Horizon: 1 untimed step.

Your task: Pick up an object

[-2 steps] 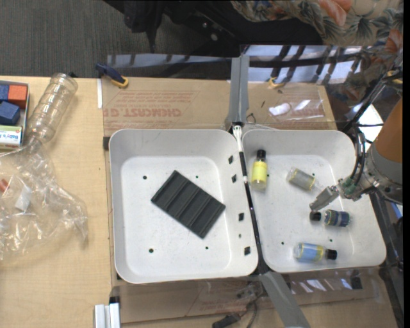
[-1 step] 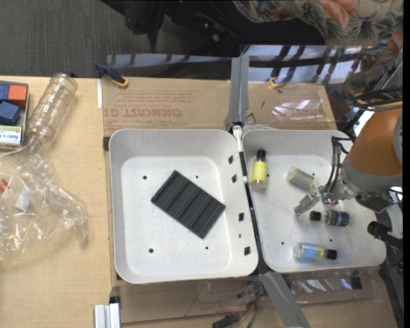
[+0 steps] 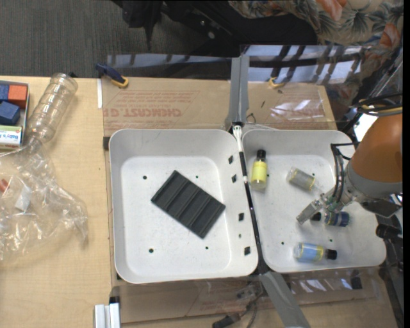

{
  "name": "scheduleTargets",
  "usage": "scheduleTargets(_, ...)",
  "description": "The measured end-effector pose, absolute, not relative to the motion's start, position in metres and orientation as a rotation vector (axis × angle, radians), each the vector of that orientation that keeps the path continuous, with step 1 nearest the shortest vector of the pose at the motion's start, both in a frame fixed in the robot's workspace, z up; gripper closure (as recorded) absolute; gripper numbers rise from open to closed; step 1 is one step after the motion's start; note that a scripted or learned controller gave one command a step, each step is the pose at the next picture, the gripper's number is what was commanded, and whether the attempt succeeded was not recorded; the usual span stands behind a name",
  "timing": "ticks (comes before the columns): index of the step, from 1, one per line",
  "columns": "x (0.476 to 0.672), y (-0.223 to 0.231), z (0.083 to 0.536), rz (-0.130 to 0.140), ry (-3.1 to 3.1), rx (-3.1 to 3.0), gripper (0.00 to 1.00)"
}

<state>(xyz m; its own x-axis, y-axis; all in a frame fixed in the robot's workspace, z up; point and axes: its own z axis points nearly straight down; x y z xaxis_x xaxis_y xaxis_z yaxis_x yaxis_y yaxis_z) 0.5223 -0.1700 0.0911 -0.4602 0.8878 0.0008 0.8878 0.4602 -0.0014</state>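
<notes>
The surface (image 3: 64, 256) was pale wood, with a sheet of brown cardboard (image 3: 166, 102) laid under the two white bins. Beyond its far edge the room showed dark frames and a patch of flowered cloth (image 3: 333, 19). At the surface's far left corner sat a box of coloured blocks (image 3: 13, 106), a clear plastic bottle (image 3: 50, 106) lying on its side, and crumpled clear wrapping (image 3: 32, 198) nearer the front.

The left bin (image 3: 128, 147) carried a dark ribbed slab (image 3: 188, 203), lying flat and skewed near its middle. The right bin (image 3: 282, 256) carried a yellow bottle (image 3: 259, 170) by its left wall, a small clear vial (image 3: 301, 179) towards the far side, a blue-capped vial (image 3: 337, 219) near the right wall, and a blue-and-yellow vial (image 3: 314, 253) by the front rim.

The arm (image 3: 378, 160) reached in over the right wall, and the gripper (image 3: 320, 210) sat low in the bin, just beside the blue-capped vial. Whether the jaws were released or clenched could not be told; the wrist possibly touched that vial.
</notes>
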Motion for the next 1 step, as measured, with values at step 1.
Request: scheduleTargets(1, 0.5223, -0.1699, 0.0996, 0.0, -2.681, -1.633, 1.0)
